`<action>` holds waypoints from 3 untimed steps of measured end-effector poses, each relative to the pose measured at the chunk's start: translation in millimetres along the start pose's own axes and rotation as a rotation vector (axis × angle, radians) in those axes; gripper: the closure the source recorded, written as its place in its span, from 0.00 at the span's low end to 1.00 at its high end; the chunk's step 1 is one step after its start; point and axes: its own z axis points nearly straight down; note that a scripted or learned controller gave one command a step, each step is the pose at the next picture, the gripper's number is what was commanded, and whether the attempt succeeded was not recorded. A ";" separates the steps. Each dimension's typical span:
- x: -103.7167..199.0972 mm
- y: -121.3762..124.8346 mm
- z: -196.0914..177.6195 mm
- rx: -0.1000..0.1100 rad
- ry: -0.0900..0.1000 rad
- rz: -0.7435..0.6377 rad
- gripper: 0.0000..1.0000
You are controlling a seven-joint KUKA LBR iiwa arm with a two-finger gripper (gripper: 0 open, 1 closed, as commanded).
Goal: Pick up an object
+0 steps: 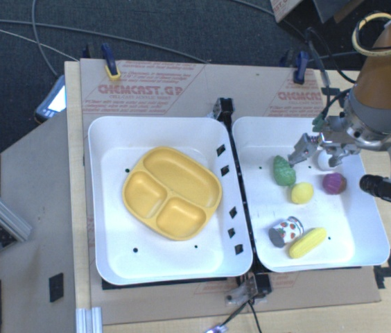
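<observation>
Two shallow white bins side by side on a bench, seen from the fixed overhead camera at a slant. Left bin (pixel 105 207): holding a yellow three-compartment plate (pixel 172 193). Right bin (pixel 362 238): scattered with a green lumpy toy (pixel 284 171), a small yellow ball (pixel 302 193), a purple ball (pixel 333 183), a yellow banana-like piece (pixel 307 243) and, touching that piece's left end, a red, white and grey object (pixel 285 230). Grey arm with orange band (pixel 384 61) reaching in from the right. Gripper (pixel 313 152) poised over the right bin's far side, just above and between the green toy and the purple ball; fingers (pixel 299 151) apparently spread, nothing visibly pinched between them.

Green toy likely the nearest candidate: probably light, perhaps soft plastic or foam, bumpy enough to resist slipping. Best taken across its narrow middle. Round yellow ball just beside it judged prone to rolling away if nudged.
</observation>
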 end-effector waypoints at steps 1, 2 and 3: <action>0.2 2.5 -6.8 -0.013 -0.002 -0.003 0.00; -1.9 -0.8 36.3 -0.008 -0.001 -0.002 0.00; -10.1 -6.0 92.1 -0.008 -0.001 -0.001 0.00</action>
